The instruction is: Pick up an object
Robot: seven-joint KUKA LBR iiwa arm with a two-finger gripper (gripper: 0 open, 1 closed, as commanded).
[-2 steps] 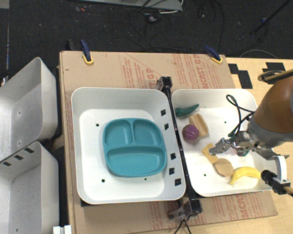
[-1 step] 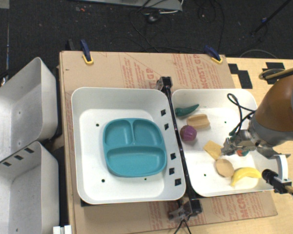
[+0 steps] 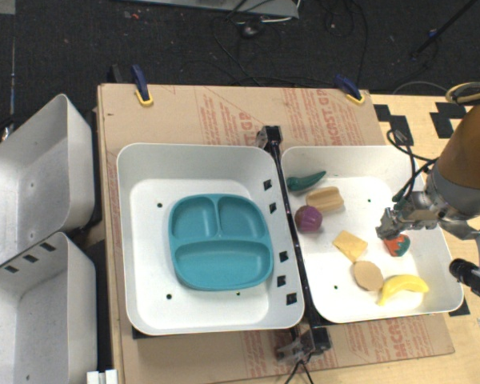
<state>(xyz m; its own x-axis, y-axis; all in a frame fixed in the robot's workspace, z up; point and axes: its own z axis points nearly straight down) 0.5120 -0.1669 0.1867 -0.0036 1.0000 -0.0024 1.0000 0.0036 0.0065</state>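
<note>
We see the gripper [image 3: 390, 232] low in the right bin [image 3: 432, 294], at three o'clock, directly over a red-and-green toy [image 3: 398, 247], but we cannot tell its grip.

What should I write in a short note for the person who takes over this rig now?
Gripper: low in the right bin, over a small red and green item; whether it grips it is unclear.
Right bin also holds: green piece, tan block, purple ball, yellow wedge, tan round piece, banana.
Left bin: teal divided plate.
Done: nothing visibly lifted.
Left: pick up one object.
</note>
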